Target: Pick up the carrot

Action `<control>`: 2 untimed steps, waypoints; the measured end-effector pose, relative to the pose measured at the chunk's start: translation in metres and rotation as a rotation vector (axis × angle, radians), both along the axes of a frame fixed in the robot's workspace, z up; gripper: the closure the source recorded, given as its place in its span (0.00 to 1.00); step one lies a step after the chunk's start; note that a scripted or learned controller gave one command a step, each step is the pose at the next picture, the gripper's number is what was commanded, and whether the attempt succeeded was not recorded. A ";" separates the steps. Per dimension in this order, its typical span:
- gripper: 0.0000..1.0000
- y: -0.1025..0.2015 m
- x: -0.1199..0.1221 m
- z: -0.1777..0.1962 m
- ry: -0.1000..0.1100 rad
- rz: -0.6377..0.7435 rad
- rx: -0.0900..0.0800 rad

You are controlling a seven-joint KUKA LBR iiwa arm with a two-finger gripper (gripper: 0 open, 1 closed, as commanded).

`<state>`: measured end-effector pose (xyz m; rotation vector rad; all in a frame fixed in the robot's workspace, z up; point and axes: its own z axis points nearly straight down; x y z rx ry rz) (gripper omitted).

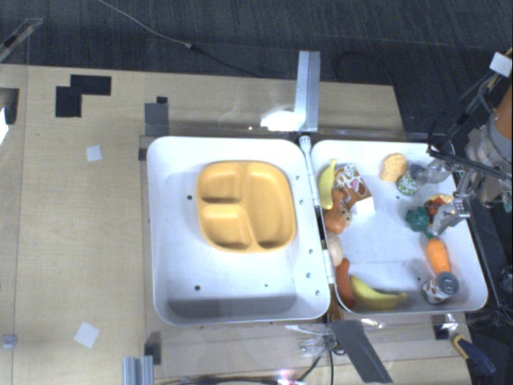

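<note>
Carrot [437,255] lies just below claw [449,215] (grip seemingly empty).

Arm [498,127] cut off by right edge. Gripper [450,215] finger spread obscured. Small green item [418,218] beside it too small to identify.

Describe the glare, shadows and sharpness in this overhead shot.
Camera view: a bright glare patch sits on the bench behind the left bin; soft grey shadow lies along that bin's near wall; the yellow tray reads clearly; the gripper and small items near the carrot are somewhat soft.
</note>
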<state>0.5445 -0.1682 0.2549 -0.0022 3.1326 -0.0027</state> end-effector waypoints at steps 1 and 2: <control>0.00 -0.016 0.011 -0.110 0.010 -0.018 0.003; 0.00 -0.038 -0.017 -0.165 -0.007 -0.095 -0.001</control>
